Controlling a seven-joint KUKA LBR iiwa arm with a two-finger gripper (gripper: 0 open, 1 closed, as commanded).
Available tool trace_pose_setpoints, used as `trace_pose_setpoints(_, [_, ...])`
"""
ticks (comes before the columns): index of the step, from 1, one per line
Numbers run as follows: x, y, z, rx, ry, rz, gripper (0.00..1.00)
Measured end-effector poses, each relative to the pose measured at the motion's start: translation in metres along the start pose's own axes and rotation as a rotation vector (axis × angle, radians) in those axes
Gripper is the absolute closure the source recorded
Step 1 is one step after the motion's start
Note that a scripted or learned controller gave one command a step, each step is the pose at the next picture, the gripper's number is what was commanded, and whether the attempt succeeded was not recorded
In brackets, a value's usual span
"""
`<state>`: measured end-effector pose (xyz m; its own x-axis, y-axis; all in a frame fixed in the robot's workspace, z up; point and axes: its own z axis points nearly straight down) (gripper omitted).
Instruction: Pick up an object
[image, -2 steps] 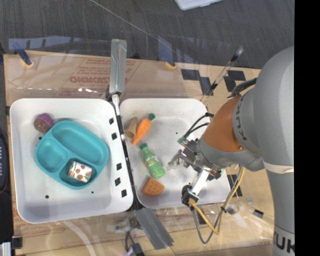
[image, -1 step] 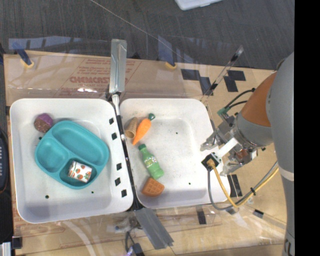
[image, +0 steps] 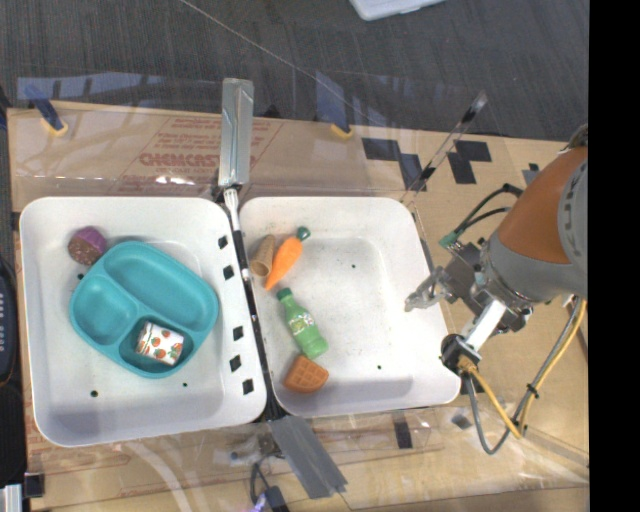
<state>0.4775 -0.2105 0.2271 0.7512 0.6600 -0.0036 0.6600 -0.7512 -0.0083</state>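
Claw (image: 425, 297) hanging at right bin's (image: 400, 215) right rim, apart from every toy; open or closed, cannot tell. Sitting at approach step, nothing gripped yet. Green toy bottle (image: 301, 324) lying near bin's left side, between toy carrot (image: 285, 257) above and waffle piece (image: 306, 376) below, long axis running diagonally, cap pointing up-left, base down-right. Next move probably calling for travelling left across bin, turning wrist crosswise to that axis, descending over bottle's middle, then closing.
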Motion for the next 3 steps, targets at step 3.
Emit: trace_pose_setpoints(3, [0.18, 0.027, 0.008, -0.004, 0.005, 0.386, 1.0])
